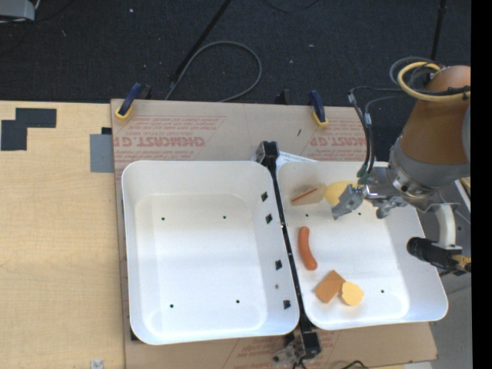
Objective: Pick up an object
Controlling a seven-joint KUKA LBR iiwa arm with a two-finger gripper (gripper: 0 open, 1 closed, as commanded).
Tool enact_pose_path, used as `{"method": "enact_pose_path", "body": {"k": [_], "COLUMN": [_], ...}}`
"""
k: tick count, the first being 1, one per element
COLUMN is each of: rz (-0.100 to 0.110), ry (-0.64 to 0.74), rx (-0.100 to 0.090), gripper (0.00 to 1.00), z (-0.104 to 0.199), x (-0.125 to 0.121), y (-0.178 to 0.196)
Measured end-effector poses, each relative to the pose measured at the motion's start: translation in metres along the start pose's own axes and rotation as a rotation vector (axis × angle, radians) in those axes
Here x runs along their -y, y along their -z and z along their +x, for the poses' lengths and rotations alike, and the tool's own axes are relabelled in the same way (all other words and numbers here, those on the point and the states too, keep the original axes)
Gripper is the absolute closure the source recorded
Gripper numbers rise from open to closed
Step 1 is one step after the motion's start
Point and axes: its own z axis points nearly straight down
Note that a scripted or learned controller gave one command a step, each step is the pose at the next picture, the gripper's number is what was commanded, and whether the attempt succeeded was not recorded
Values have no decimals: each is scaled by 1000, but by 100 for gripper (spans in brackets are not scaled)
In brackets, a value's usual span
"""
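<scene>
Right bin (419, 298), four items; gripper (367, 203) overhead.
Sausage (307, 248), tan wedge (330, 287), yellow disc (353, 293), yellow lump (336, 192); fingers spread, pinching nothing.

The arm (430, 129) reaches in over the right bin (419, 302), its orange band uppermost, with the gripper (367, 204) hanging above the bin's far half, fingers spread apart.

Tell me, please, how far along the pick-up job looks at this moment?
Nothing looks picked yet. The sausage, the orange block, the round yellow piece, the yellow lump and the tan wedge all lie in the right bin. In hand: the gripper hangs by the yellow lump, nothing visibly between its fingers. Left: the grasp and the lift.
</scene>
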Motion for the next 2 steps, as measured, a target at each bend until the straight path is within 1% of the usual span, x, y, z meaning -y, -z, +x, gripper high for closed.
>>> {"method": "enact_pose_path", "body": {"k": [1,2], "rz": [8,1], "ry": [0,0], "rx": [-1,0], "gripper": [0,0], "z": [17,17], "x": [-7,-79], "y": [-96,-118]}}
